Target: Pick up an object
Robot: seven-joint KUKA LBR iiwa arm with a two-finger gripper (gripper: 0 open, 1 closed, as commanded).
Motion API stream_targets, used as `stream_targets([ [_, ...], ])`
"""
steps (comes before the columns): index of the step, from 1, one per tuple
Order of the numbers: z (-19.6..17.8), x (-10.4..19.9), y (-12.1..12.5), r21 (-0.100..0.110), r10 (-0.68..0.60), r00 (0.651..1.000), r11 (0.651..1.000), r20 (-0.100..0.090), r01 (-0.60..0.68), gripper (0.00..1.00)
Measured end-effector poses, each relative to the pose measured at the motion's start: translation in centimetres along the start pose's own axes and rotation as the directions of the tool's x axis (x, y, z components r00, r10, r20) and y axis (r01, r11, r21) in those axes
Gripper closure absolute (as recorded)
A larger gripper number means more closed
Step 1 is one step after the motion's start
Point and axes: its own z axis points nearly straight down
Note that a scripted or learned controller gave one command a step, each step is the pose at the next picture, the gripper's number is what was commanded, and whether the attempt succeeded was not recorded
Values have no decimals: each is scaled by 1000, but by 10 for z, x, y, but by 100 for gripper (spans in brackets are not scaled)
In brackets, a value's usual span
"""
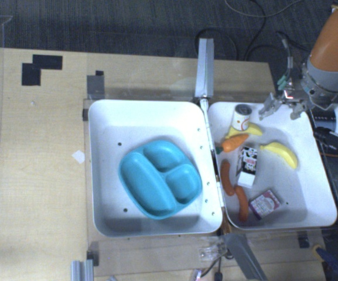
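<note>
The right bin [321, 174] holds several small objects. A yellow banana [281, 153] lies near its middle, with a second banana [246, 133] and an orange carrot [233, 144] by a white and yellow can [241, 117] at the back left. A black and white carton [248, 164], two brown sausages [227, 177] and a maroon box [264, 203] lie toward the front. My gripper [282, 109] hovers over the bin's back edge, to the right of the can and behind the first banana. It is open, with nothing between its fingers.
A blue divided plate [160, 177] fills much of the left bin [104, 127]. A metal post [204, 69] stands behind the divider between the bins. Cables trail on the dark floor behind the bench. The wooden benchtop stretches to the left.
</note>
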Motion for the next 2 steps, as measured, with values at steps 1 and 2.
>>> stream_targets([
  [1, -12, 1, 2, -7, -6, 1000, 1000, 1, 6, 100],
  [2, -103, 64, -2, -3, 135, 991, 991, 0, -135, 100],
])
